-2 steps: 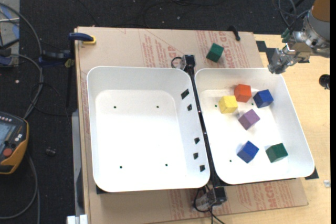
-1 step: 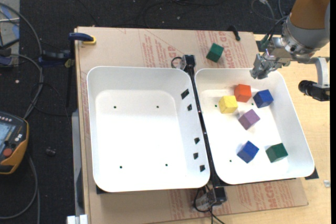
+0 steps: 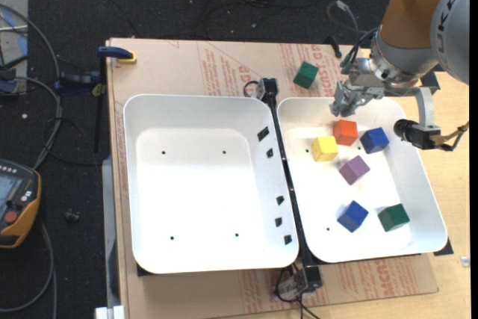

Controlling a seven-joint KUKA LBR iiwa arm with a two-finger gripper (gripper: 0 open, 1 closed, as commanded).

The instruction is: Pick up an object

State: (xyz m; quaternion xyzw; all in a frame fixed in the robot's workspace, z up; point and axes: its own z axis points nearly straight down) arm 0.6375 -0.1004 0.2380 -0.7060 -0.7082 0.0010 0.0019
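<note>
Several small blocks lie in the right bin (image 3: 418, 183): an orange block (image 3: 345, 132), a yellow block (image 3: 324, 148), a blue block (image 3: 374, 140), a purple block (image 3: 355, 169), a second blue block (image 3: 352, 216) and a dark green block (image 3: 393, 217). My gripper (image 3: 345, 110) hangs just above the orange block, at the bin's far side. The grey arm with its orange band comes in from the upper right. Nothing shows between the fingers.
A green block (image 3: 305, 75) lies on the board behind the bins. The left bin (image 3: 149, 123) stands beside the right one, with a black divider (image 3: 278, 153) between them. A blue and yellow clamp (image 3: 112, 54) grips the board's far left corner. Cables trail across the floor.
</note>
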